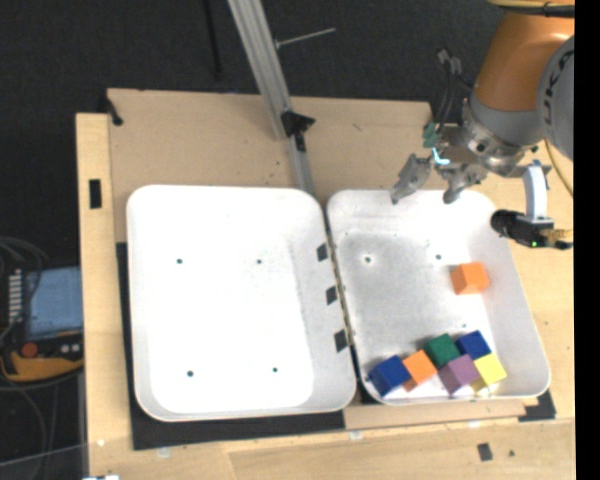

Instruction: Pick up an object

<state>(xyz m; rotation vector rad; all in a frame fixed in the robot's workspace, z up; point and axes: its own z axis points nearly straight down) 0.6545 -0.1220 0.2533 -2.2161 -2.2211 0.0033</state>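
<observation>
Pincer (427, 186) hangs spread apart, nothing between its fingers, over the far edge of the right bin (380, 218), at the top of that bin as I see it. Arm comes in from the right, orange band above the wrist.

Easiest target, I'd say: the lone orange block (470, 278), sitting by itself toward the right side of the right bin, well apart from everything else. Looks like a small rigid cube, probably light, foam or wood, can't tell which. Flat faces, so I judge it won't slip much; not fragile. I'd close on two opposite side faces, straight down from above, fingers square to the block's edges.

Rest of the blocks are bunched at the bin's near edge: blue block (388, 373), a second orange block (419, 366), green block (441, 349), purple block (462, 371), yellow block (490, 369), another blue block (473, 344). They touch or nearly touch, so little finger room there; I'd skip them.

Bin floor is white, smooth, a bit scuffed grey. Plenty of open floor around the lone block, though the right wall is near. Left bin (150, 218) sits alongside on the bench (180, 118). Risk: block skids on the slick floor if one finger lands first.
</observation>
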